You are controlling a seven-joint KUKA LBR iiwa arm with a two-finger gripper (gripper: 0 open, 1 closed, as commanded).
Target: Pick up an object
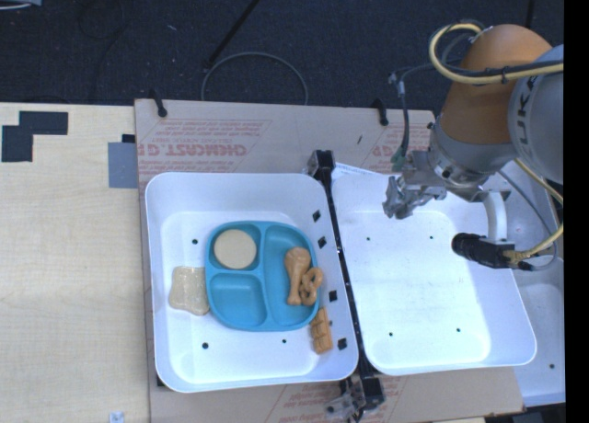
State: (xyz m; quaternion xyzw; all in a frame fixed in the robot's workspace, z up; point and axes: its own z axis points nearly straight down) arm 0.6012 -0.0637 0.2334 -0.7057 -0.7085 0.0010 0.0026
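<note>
Objects to pick all lie in the left bin (155,256), well apart from the jaws. The jaws hang over the far left part of the right bin (442,329), close to the divider where the two bins meet; they look dark and small from above, and I cannot tell whether they are wide or narrow. Nothing is seen between them.

Above the jaws the grey wrist rises to the orange band (492,72) of the arm, with a yellow cable (448,44) looping over it. Just right of the jaws, a black cylindrical part (480,248) juts over the right bin's right side.

In the left bin sits a blue divided tray (241,309). A round tan disc (235,248) lies in its far left compartment, and a twisted brown pretzel-like piece (302,276) lies in its right compartment. A pale tan chunk (190,291) rests on the bin floor, touching the tray's left edge. A small brown piece (321,331) lies on the bin floor just beside the tray's near right corner.

Both bins rest on a cardboard sheet (230,141) with red printing, which lies on the light wooden desk (64,274).
</note>
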